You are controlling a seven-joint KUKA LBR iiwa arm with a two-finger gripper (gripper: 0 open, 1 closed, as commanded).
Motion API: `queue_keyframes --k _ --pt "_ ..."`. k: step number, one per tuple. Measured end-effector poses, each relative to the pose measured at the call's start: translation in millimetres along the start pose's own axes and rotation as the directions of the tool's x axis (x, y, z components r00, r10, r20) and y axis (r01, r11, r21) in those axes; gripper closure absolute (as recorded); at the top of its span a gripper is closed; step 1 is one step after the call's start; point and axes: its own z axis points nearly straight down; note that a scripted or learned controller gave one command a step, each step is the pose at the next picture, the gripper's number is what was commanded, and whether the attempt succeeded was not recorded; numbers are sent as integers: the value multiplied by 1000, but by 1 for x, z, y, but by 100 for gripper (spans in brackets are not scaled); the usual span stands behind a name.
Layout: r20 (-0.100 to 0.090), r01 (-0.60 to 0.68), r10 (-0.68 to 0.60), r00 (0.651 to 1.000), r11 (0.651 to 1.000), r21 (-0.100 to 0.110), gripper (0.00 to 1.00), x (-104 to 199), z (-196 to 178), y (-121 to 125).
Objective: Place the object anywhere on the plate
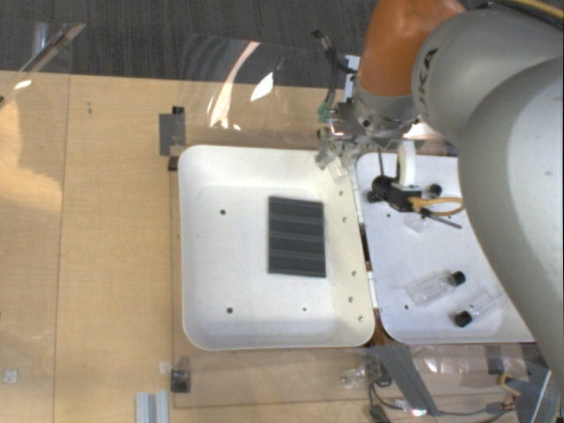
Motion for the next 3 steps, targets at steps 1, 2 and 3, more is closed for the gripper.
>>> queue_keyframes --k 1,2,3 --pt "0 201 -201 980 980 -4 100 79 -75 7" --pt "0 94 -94 996 996 2 100 142 -34 11" --pt "1 -278 278 961 961 4 100 180 50 -8"
